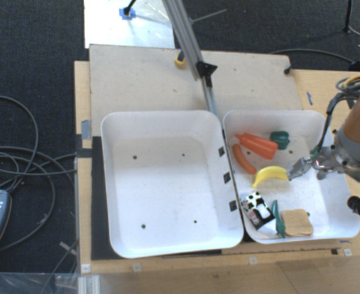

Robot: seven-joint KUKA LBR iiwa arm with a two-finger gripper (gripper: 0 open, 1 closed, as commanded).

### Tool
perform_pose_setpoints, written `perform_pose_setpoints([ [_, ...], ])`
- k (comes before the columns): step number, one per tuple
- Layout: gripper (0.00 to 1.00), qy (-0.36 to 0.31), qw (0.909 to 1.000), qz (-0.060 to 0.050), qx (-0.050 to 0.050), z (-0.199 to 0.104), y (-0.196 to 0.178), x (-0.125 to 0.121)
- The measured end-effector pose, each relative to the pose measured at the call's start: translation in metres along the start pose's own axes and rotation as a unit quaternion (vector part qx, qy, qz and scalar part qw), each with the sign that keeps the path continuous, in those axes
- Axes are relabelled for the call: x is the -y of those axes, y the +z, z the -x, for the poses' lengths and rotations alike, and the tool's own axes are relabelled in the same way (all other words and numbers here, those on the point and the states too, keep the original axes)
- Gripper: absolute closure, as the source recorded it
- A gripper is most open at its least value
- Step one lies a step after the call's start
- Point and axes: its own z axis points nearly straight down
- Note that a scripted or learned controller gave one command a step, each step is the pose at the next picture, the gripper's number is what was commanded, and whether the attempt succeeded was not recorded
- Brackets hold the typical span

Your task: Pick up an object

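We see two glossy white plastic bins point(161, 127), a curved yellow banana point(270, 175), an orange carrot with green top point(258, 144), a tan bread slice point(298, 222), and a black-and-white patched cow toy point(257, 207).

Grey arm point(359, 141) with orange band, metallic silver wrist block, yellow and black cables looped above

Both white bins point(167, 127) appear as smooth, slightly glossy plastic. The bench top point(137, 78) appears as matt, pale wood board. The banana point(270, 175) and carrot point(258, 144) look like smooth plastic. The toast slice point(297, 223) looks rough and matt.
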Motion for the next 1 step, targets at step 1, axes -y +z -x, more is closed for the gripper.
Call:
perform_pose_setpoints([
  [1,0.0,-0.001,1.0,0.001,0.0,-0.0003,0.044,-0.0002],
])
